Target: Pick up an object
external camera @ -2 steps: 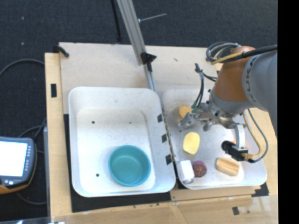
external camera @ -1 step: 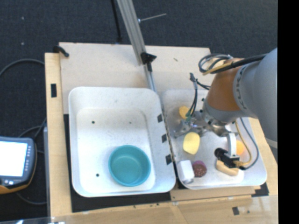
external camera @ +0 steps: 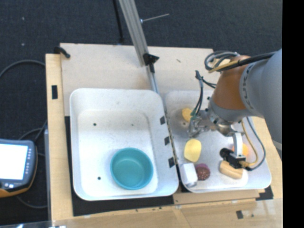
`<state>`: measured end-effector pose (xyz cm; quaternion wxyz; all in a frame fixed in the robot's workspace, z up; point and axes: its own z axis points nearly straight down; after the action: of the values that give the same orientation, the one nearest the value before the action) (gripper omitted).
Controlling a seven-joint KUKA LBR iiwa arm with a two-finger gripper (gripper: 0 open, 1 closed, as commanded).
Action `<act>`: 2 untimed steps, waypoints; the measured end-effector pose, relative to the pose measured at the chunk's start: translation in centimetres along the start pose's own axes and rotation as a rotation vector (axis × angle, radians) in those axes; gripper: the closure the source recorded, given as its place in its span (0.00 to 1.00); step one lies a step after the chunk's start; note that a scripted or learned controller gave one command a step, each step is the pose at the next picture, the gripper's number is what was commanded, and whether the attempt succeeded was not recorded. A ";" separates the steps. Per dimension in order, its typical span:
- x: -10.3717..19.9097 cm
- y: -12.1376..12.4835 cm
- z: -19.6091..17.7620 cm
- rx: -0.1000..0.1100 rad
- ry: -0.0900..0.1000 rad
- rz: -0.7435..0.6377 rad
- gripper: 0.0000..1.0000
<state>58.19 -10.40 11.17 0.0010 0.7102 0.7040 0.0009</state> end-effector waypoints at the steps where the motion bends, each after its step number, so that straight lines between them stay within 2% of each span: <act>1: -0.2 0.4 -6.5 -0.005 -0.001 -0.010 1.00; 2: 0.1 0.5 -10.9 -0.004 -0.001 -0.012 1.00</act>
<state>58.67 -10.31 22.08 0.0028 0.7060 0.7082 0.0020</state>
